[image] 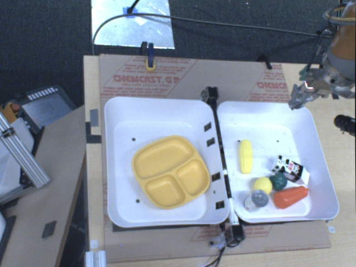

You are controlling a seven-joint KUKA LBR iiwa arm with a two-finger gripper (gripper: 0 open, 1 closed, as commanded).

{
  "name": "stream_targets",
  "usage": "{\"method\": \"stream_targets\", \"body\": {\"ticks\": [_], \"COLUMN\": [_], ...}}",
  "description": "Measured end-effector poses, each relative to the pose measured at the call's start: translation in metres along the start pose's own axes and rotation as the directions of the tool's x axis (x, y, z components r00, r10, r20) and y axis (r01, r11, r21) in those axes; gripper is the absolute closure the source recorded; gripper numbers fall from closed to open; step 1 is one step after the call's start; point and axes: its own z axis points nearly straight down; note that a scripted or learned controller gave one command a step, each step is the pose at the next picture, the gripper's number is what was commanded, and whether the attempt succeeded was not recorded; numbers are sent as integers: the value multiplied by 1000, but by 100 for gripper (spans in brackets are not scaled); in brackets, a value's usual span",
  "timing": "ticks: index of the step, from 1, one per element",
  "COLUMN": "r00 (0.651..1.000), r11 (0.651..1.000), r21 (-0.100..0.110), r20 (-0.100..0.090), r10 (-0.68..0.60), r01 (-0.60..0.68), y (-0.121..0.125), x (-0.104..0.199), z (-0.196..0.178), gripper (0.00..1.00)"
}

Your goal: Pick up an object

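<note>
At the far left, beyond the worktop [67, 149], lie a slotted metal rail [22, 154] and a dark grey box [44, 107]. Behind the bins, a shiny metal sheet [130, 13] sits on dark carpet, with a grey cable [222, 25] arching across it toward the right. A small yellow clamp [150, 60] grips the rear edge of the cardboard sheet [178, 77] that lies under both bins.

The left bin [122, 115] holds a yellow divided tray [169, 171] with three compartments, lying flat and turned at an angle, roughly in the middle of the bin floor.

The right bin [278, 124] touches the left one along a shared edge fitted with black clips. In it, a yellow corn cob [245, 156] lies lengthwise near the centre. Toward the front right corner several things cluster close together: a small grey round object [258, 199], a yellow ball [263, 184] just behind it, a dark green ball [278, 181] beside that, a black-and-white patterned item [292, 168] that may be a small toy or packet, and an orange carrot [290, 197] lying along the front.

At the upper right the arm [340, 49] reaches in, its hand [300, 97] hanging over the rear right rim of the right bin, well apart from the cluster. The fingers are too small and blurred to tell how wide they stand; nothing is visibly held between them.
</note>
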Motion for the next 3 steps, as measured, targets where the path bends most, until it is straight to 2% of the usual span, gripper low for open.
{"method": "stream_targets", "body": {"ticks": [2,3], "r00": [1000,1000], "r11": [1000,1000], "r21": [4,4], "r20": [-3,-3], "r10": [-6,-5], "r01": [6,5], "y": [5,14], "x": [101,158], "z": [-10,2], "gripper": [100,100]}}
